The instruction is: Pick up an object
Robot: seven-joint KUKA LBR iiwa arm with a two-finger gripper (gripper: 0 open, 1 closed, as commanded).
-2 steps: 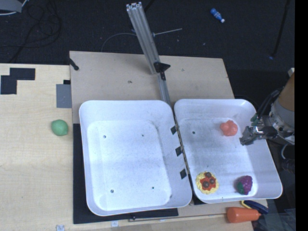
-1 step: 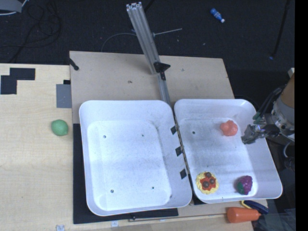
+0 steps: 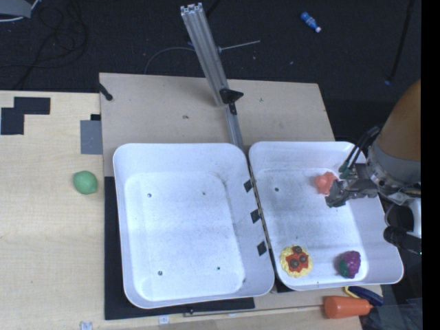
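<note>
In the right bin [image 3: 302, 212] lie three toys: an orange-pink one [image 3: 324, 182] near the far right wall, a yellow round one with red spots [image 3: 296, 260] at the front, and a purple grape-like one [image 3: 349, 263] in the front right corner. My gripper [image 3: 337, 196] comes in from the right and hangs just right of and slightly nearer than the orange-pink toy, close to it. Its dark fingers point down and left toward the bin floor. I see nothing between them.
The left bin [image 3: 182, 222] sits beside the right one, with black clips along the shared wall. A green ball [image 3: 85, 182] lies on the bench at the left. An orange carrot-like toy [image 3: 346, 306] rests outside the right bin's front edge. A metal rail [image 3: 210, 53] slants behind the bins.
</note>
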